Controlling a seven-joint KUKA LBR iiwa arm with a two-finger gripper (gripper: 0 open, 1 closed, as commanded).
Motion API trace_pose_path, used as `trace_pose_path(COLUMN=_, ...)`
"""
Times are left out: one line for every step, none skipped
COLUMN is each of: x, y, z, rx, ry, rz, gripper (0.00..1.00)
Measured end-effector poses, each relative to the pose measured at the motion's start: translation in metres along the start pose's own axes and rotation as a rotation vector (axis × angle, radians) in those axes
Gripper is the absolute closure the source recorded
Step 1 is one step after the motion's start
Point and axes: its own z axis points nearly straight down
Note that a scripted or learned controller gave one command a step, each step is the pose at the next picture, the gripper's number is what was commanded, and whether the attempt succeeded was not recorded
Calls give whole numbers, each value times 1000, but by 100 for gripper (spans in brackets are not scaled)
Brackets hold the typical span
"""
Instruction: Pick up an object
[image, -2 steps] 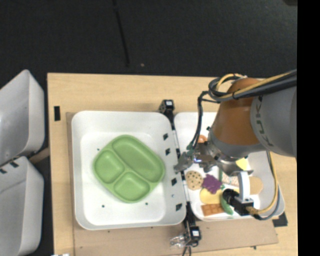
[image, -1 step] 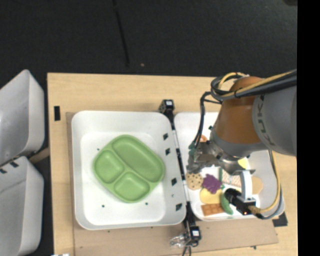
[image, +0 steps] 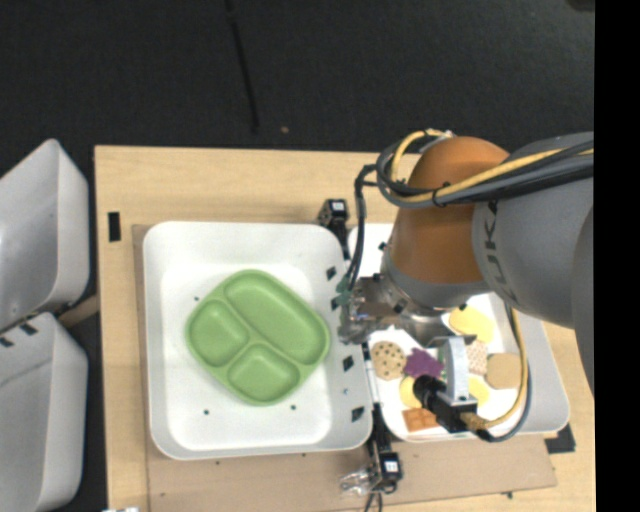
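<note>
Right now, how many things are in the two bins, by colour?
Green plate: 1
Purple piece: 1
Yellow piece: 1
Brown, cookie and tan disc: 2
Orange piece: 1
Total: 6 seen; the arm covers part of the right bin.

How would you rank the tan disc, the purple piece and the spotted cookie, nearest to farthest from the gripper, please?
1. spotted cookie, just below the gripper, at the right bin's left end.
2. purple piece, right of the cookie.
3. tan disc, toward the bin's right side.
</note>
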Motion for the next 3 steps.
trace_pose_path(x=53, y=2, z=-68, rx=-2, ry=0, rz=2, gripper=100)
trace_pose_path(x=49, y=2, z=-75, rx=4, ry=-4, rz=0, gripper=100)
trace_pose_path(x=48, y=3, z=-85, rx=5, ry=-5, rz=-11, gripper=100)
